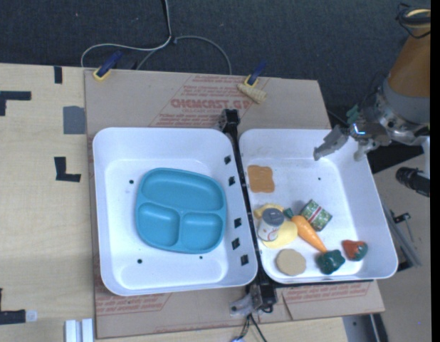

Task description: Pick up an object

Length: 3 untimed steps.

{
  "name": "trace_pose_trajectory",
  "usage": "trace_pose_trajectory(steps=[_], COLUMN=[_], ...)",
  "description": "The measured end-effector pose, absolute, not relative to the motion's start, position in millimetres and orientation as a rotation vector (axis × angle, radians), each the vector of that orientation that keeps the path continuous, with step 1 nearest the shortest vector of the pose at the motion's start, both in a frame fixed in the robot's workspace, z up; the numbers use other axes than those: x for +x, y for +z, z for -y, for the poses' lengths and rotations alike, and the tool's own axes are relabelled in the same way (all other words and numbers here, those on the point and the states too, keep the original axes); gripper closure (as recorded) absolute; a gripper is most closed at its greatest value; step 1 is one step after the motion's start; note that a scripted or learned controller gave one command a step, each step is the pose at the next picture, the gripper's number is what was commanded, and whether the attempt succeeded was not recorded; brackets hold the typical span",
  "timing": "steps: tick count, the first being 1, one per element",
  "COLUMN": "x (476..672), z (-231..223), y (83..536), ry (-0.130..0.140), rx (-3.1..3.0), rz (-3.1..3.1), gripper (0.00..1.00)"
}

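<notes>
Approach step, nothing grasped yet. End effector (343, 144) hovers over right bin (334, 184) far edge, fingers spread, empty. Objects cluster near front: carrot (310, 234), green can (316, 214). Next move, by judgement: descend onto one, close.

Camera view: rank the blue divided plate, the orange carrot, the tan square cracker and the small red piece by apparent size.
1. Blue divided plate, by far the largest.
2. Orange carrot and tan square cracker: too similar to rank.
3. Small red piece, smallest.
</notes>
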<state>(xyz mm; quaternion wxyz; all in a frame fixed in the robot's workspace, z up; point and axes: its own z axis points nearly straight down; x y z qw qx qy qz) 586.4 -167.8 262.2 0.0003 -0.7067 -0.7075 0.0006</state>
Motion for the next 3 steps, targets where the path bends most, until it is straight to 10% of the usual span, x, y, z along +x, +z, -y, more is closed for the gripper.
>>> trace_pose_trajectory(steps=[1, 3], x=[608.0, 646.1], z=[100, 100], y=[96, 86], ry=[-0.003, -0.001], rx=[-2.221, -2.219], rz=[2.225, 2.223], gripper=[0.00, 0.00])
